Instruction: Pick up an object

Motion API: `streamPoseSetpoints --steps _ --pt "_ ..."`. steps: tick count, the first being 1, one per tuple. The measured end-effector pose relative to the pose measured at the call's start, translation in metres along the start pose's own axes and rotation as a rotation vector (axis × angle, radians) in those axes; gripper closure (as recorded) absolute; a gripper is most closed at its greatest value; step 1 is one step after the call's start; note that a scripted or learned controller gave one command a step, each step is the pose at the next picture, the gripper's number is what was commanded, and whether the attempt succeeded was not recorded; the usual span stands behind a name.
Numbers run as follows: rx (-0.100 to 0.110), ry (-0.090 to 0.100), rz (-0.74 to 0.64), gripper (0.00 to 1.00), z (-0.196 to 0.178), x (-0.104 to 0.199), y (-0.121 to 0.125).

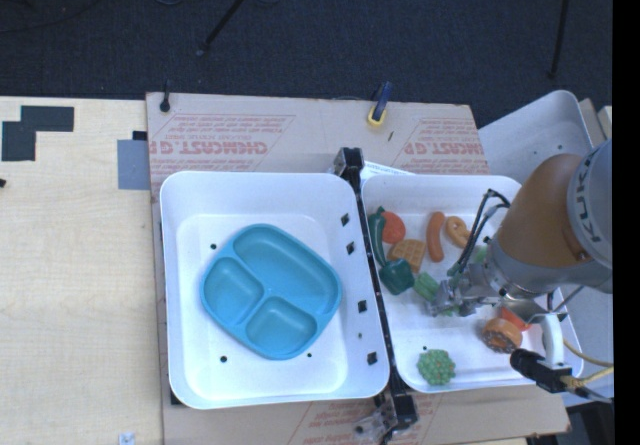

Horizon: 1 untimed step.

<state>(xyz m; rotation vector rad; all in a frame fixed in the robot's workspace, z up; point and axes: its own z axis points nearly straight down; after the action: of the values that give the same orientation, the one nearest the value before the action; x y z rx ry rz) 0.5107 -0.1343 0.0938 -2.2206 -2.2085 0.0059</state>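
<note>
The right bin holds several toy foods: a red and green piece, a tan waffle-like piece, an orange sausage, a yellow-orange curl, dark green pieces, a green broccoli and an orange-red item. My gripper is low in the middle of this bin, just right of a green piece. The arm's orange band rises above it to the right.
A blue divided plate lies in the left bin. A black divider clip sits between the bins. A yellow and blue clamp stands at the back of the cardboard. Cables run near the arm.
</note>
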Motion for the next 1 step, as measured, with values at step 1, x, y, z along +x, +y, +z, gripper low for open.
streamPoseSetpoints --steps 1 --pt "-0.007 -0.003 -0.006 1.0 -0.0488 -0.0054 0.0094"
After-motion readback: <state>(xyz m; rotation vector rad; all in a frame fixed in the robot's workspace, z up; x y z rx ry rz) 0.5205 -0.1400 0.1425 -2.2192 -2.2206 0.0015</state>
